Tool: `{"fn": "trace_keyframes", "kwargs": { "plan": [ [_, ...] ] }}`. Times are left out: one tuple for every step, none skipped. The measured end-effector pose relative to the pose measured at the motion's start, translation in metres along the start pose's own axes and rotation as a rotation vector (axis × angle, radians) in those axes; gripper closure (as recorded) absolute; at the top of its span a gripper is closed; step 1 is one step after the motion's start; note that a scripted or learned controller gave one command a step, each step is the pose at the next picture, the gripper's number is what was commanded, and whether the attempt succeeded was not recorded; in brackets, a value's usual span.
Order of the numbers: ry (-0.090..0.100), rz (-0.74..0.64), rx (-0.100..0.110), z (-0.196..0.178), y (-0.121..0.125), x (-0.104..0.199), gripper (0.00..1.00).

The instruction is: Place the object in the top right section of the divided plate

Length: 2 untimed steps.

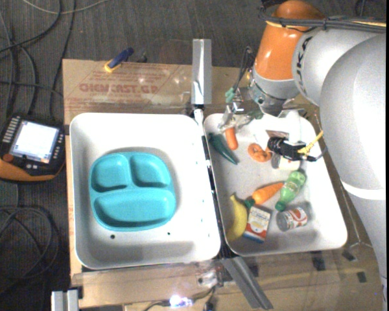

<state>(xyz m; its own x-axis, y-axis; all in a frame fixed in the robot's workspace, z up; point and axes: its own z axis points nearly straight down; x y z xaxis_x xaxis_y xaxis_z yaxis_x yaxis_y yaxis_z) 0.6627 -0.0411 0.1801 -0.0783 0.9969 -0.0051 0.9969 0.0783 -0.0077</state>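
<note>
In the right-hand bin (324, 238), near its far left corner, the hand (233, 116) hangs low over a small orange carrot-like piece (231, 137), which lies just beside a dark green pod (223, 148). Whether the fingers are spread or pinched on it I cannot tell, since glare and the wrist hide them. More things lie in this bin: an orange lump (258, 151), a larger carrot (267, 192), a green bottle (292, 186), a banana (236, 216), a small carton (257, 223) and a can (292, 218). The divided plate (133, 190), turquoise, sits in the left bin (84, 238), its top right section (149, 171) bare. I judge the picking step to be in hand, with nothing carried across. Next comes a firm grip, a clean lift over the bins' shared rims, then a leftward carry to that far-right compartment.
</note>
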Motion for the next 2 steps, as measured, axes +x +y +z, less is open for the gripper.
{"fn": "trace_keyframes", "kwargs": {
  "plan": [
    [0.004, -0.034, -0.001, -0.008, 0.013, 0.101, 1.00],
    [0.003, -0.141, 0.000, -0.016, -0.024, 0.172, 1.00]
  ]
}}
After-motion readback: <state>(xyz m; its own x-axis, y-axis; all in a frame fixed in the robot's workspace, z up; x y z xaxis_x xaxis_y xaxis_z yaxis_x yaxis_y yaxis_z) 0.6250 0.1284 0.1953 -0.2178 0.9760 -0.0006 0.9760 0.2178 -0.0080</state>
